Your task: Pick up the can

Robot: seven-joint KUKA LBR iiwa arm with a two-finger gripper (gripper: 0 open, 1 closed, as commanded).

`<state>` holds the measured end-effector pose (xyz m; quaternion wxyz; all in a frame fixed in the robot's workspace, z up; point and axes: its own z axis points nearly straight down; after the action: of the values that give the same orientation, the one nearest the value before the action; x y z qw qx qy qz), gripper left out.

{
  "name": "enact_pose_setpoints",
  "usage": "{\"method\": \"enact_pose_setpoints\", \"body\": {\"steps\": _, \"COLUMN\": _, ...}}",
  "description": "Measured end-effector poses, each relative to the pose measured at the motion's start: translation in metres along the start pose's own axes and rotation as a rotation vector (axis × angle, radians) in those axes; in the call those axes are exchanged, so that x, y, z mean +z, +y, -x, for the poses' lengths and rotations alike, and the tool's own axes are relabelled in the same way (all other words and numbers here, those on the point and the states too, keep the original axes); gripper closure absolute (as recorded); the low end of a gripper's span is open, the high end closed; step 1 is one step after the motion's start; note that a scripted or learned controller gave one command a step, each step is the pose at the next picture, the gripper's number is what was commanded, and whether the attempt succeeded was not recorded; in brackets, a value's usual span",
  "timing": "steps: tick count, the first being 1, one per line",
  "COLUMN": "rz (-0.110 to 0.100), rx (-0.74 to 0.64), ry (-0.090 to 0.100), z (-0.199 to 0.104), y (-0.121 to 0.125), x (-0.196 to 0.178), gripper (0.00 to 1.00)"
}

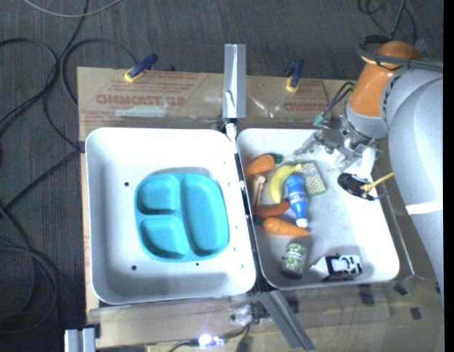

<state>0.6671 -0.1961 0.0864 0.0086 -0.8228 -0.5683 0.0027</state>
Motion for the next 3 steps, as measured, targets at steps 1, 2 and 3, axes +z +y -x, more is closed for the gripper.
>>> {"method": "enact_pose_setpoints", "body": {"steps": 1, "rz": 0.021, "rx": -0.012, "ry": -0.006, "z": 0.005, "y": -0.014, "x": -0.001, "gripper": 0.0}}
{"method": "enact_pose_setpoints", "body": {"steps": 2, "rz": 0.023, "rx": -0.05, "ry": -0.002, "z": 0.019, "y": -0.045, "x": -0.002, "gripper": 0.0}}
{"method": "enact_pose_setpoints", "body": {"steps": 3, "rz": 0.015, "rx": -0.135, "ry": -0.006, "z": 0.012, "y": -0.062, "x": -0.051, "gripper": 0.0}}
